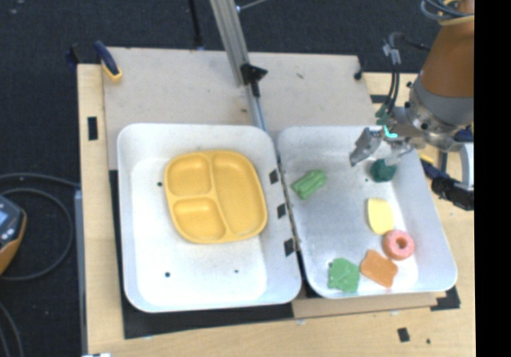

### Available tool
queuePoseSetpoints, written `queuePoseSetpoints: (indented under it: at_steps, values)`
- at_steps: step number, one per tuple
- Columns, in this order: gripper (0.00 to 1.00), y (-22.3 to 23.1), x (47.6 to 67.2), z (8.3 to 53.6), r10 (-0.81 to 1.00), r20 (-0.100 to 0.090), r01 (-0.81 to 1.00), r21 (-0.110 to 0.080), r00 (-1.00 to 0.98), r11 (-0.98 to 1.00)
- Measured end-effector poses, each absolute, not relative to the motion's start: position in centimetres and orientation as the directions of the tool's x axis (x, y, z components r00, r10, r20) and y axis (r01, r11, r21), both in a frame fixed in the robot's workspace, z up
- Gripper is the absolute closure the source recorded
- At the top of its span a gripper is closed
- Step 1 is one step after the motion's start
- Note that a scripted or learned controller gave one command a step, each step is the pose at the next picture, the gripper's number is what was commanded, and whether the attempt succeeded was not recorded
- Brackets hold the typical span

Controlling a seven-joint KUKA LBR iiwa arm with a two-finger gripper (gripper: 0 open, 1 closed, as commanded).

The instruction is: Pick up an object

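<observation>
Two bins: white, side by side on a tan bench [319, 76]; dark floor around.
Left bin [136, 267]: yellow tray [215, 196].
Right bin [335, 156]: green roll [308, 184], yellow block [381, 216], pink donut [398, 245], orange piece [378, 268], green piece [344, 275], dark green lump [382, 171].
Gripper [375, 152]: over the right bin; finger spread cannot be told.

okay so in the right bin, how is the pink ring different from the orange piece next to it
The pink ring is round with a hole through its middle, while the orange piece is a solid, blocky wedge with no hole. The pink ring lies nearer the bin's right wall; the orange piece sits lower left of it, toward the front edge, beside a green piece. They share the right bin, lie close together, and look alike in size.
</observation>
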State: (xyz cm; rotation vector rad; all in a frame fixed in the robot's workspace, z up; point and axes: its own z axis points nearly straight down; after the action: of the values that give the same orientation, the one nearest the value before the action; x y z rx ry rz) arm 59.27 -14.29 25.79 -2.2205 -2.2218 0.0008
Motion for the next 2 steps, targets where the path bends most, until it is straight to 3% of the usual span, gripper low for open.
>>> queuePoseSetpoints:
  at_steps: [1, 2]
  values:
    - [0.00, -14.3, 59.3, 25.9, 1.000, 0.000, 1.000, 0.002, -0.001, 0.001]
    - [0.00, -13.8, 58.9, 19.8, 1.000, -0.001, 1.000, -0.003, -0.001, 0.001]
